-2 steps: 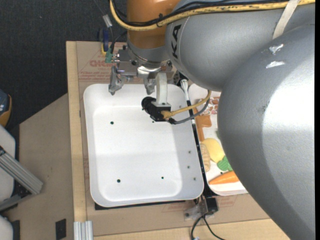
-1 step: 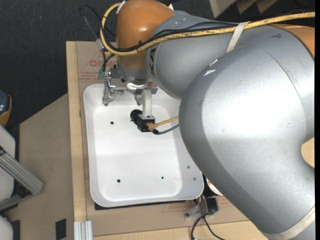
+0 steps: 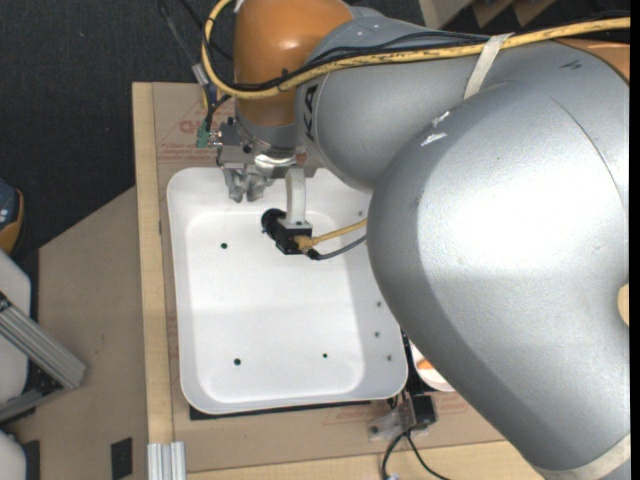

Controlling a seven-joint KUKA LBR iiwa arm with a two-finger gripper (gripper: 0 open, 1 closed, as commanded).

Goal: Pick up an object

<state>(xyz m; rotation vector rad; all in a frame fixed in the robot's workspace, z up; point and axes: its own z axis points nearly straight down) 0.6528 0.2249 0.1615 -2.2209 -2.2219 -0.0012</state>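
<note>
Jaws: we cannot tell how they stand, and we see nothing gripped.

We make out no loose object; our gripper hangs at the upper edge of the left white bin, centre-left of the frame, under the orange band, with the grey arm covering the right side.

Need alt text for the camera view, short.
A large grey robot arm with an orange band reaches from the right over a shallow white bin, its gripper hanging just above the bin's far end. The bin sits on a brown bench.
</note>
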